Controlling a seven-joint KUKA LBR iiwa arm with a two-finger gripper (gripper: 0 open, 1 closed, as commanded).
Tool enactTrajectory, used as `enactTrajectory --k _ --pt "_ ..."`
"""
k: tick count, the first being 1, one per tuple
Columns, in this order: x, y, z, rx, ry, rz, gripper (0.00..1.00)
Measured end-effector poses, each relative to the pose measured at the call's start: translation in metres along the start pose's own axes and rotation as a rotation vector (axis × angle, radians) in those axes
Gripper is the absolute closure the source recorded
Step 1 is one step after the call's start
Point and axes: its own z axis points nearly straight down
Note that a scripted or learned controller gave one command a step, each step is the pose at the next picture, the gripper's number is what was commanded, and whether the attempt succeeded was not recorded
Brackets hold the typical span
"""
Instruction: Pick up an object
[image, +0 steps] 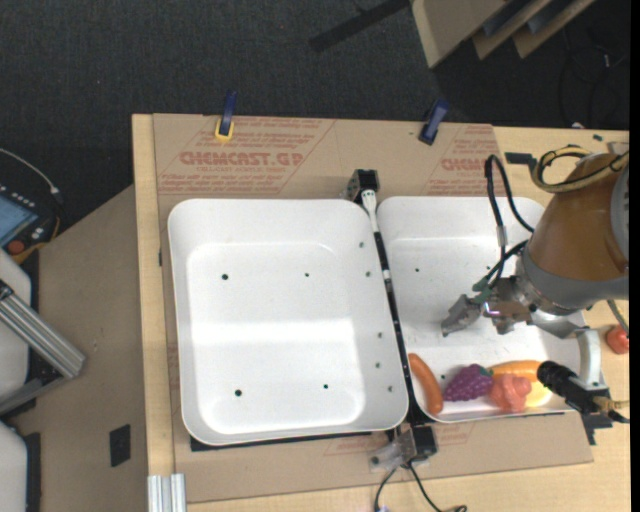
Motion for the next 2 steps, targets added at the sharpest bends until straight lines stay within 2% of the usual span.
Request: enactTrajectory --k 1,2 --pt "0.018 -0.023 0.056 -0.013 -0.007 0.004 0.0" --pt "0.106 -0.02 -0.024 -0.007 -0.004 0.002 0.0"
